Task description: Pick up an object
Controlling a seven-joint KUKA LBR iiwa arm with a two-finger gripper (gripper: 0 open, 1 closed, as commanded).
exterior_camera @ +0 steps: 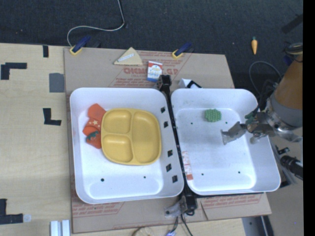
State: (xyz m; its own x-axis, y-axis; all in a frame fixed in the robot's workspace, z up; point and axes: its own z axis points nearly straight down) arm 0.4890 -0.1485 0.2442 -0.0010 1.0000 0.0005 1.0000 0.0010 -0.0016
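I see the arm (289, 90) reaching in from the right edge of the frame, its orange band just above the grey wrist. The end effector (235, 132) hangs over the right bin (224, 181), at that bin's right-centre, and points left. I cannot tell whether it is open or closed — a grey finger juts leftward, but the rest is a blur of metal. Nothing shows between the fingers. A small green object (212, 115) lies on the floor of the right bin, in its upper middle, near the end effector's tip but apart from it, up and to the left. In the left bin (118, 183) sits a yellow tray (132, 135) with three compartments, filling the bin's centre. Orange and red pieces (93, 123) lie just beside the tray's left edge — some tucked against it, with a dark green bit at the lower end. Above the bins, on the cardboard sheet covering the table (29, 146), stand a small red-and-white box (154, 71) and a pale wedge (129, 57). A white cable (98, 27) loops across the dark floor at the upper left.
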